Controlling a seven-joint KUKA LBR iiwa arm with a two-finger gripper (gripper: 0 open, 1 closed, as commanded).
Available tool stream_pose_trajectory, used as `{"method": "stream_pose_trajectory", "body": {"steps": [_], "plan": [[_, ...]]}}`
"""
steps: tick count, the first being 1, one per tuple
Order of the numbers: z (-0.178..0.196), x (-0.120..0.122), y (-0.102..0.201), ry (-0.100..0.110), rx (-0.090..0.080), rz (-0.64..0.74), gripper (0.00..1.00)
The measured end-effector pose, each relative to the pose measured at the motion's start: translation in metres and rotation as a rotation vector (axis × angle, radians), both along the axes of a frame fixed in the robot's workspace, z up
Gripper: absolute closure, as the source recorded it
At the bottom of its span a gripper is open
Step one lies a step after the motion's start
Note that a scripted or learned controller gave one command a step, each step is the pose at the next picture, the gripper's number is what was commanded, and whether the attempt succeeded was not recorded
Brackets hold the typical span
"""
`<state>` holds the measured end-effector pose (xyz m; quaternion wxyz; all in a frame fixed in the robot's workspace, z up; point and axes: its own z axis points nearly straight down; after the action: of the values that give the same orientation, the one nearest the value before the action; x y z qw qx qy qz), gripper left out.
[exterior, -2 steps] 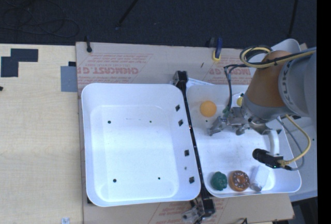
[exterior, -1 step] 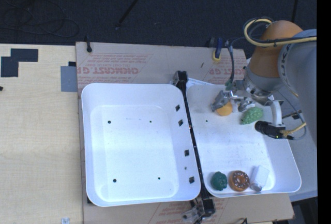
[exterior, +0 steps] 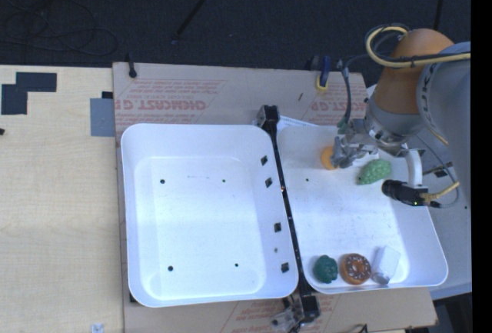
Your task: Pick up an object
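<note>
My gripper [exterior: 346, 155] reaches down into the far part of the right bin [exterior: 361, 225], directly over a small orange object [exterior: 329, 158] that peeks out at its left side. A light green bumpy object [exterior: 374, 171] lies just right of the gripper. Along the near wall of the right bin sit a dark green round object [exterior: 326, 268], a brown ring-shaped doughnut [exterior: 355, 268] and a pale whitish block [exterior: 387, 262]. The arm's body hides the fingertips.
The left bin [exterior: 200, 216] sits beside the right one, split from it by a black divider [exterior: 278, 197]. The arm's grey body and orange band [exterior: 407, 78] hang over the right bin's far right corner, with cables around them.
</note>
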<state>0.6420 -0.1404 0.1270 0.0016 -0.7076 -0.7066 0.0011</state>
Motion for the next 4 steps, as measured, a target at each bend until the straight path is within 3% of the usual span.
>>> {"method": "stream_pose_trajectory", "body": {"steps": [1, 2, 3, 4], "plan": [[0.068, 0.003, 0.013, -0.008, -0.001, 0.004, 1.00], [0.063, 0.002, 0.013, -0.002, -0.001, 0.004, 0.00], [0.073, 0.002, 0.013, -0.002, -0.001, 0.006, 1.00], [0.073, 0.002, 0.013, -0.001, -0.001, 0.006, 0.00]]}}
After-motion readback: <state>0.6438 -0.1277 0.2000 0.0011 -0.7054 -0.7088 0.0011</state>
